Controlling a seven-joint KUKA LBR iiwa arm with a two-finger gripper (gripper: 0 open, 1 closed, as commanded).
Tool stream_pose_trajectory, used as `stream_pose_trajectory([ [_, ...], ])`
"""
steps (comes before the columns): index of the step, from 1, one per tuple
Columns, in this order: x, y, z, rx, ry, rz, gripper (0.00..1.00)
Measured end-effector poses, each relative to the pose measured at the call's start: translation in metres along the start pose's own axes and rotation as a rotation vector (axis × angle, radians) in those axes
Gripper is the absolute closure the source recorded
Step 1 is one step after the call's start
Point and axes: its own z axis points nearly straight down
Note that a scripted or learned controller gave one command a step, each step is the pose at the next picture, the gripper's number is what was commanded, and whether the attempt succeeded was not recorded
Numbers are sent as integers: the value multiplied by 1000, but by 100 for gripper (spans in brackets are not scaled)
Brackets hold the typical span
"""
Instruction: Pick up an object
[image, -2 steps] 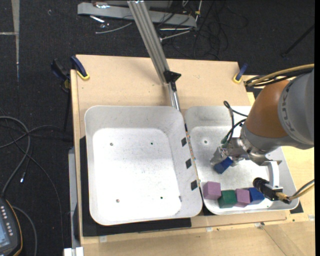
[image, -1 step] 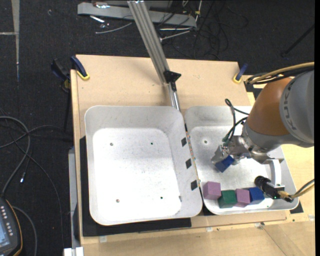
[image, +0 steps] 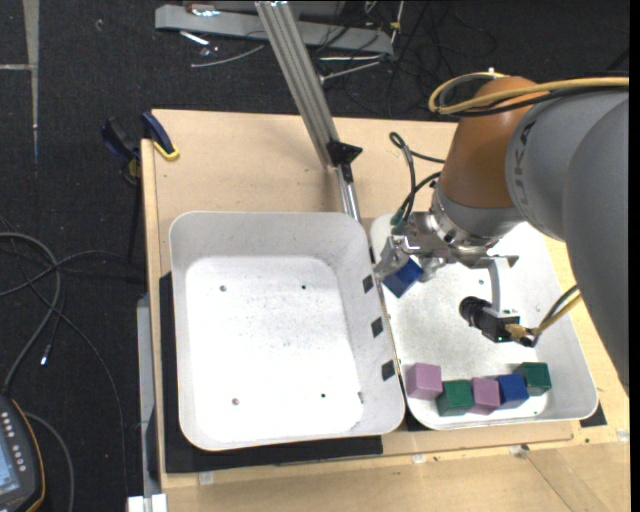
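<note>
Pincer (image: 405, 262) sits right of frame centre, above the right bin (image: 570, 380) near its upper-left rim, clamped on a blue block (image: 401, 278) that looks raised off the bin floor. Remaining blocks, purple (image: 425, 379), green (image: 456, 397), purple, blue, green, line the bin's lower edge. Left bin (image: 200, 240) alongside. Judgement: keep grip firm, lift straight, avoid bumping the rim between bins.
</note>
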Motion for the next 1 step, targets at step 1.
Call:
stream_pose_trajectory([
  [1,58,-35,4,12,0,3,100],
])
